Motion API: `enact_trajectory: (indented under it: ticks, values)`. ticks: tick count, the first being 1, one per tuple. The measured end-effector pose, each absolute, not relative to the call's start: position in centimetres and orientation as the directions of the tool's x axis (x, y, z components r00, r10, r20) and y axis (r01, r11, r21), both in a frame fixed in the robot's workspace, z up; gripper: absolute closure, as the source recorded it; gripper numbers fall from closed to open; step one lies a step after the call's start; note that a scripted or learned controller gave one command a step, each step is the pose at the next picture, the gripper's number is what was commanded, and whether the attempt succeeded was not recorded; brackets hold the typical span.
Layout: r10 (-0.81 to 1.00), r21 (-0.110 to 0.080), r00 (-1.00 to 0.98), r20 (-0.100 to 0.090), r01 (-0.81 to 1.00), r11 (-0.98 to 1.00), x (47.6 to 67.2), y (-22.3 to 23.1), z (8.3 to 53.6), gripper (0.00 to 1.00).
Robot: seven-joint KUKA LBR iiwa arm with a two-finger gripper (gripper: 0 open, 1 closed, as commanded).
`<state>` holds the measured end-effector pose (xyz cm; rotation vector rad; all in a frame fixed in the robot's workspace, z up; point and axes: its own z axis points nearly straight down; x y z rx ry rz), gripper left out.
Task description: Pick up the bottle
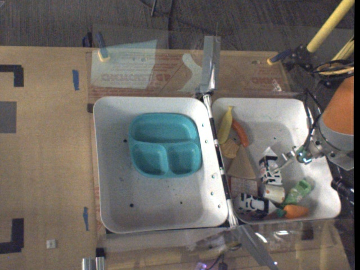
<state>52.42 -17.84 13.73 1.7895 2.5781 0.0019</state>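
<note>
A small green bottle (298, 190) lies on its side near the front right corner of the right bin (281, 108). An orange carrot-like toy (296, 210) rests just in front of it. My gripper (300, 155) hangs over the right side of that bin, a little behind the bottle and apart from it. Nothing shows in its grasp. The arm's orange band (344, 114) sits at the view's right edge.
The right bin also holds a yellow banana (225, 125), an orange-red pepper (241, 134), brown cardboard pieces (241, 163) and two white-and-black packages (271, 172) (253, 202). A teal divided plate (165, 145) lies in the left bin (112, 167).
</note>
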Motion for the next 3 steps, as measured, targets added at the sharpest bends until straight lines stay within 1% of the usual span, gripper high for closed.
enact_trajectory:
  ticks: [1,2,3]
  values:
    - [0.986,0.004,-0.167,-0.003,0.986,0.168,58.8,-21.5,19.0,0.0]
    - [0.989,0.005,-0.149,0.0,0.989,0.149,57.0,-22.0,10.9,0.0]
    - [0.999,0.012,-0.041,0.01,0.999,0.041,49.0,-21.5,9.1,0.0]
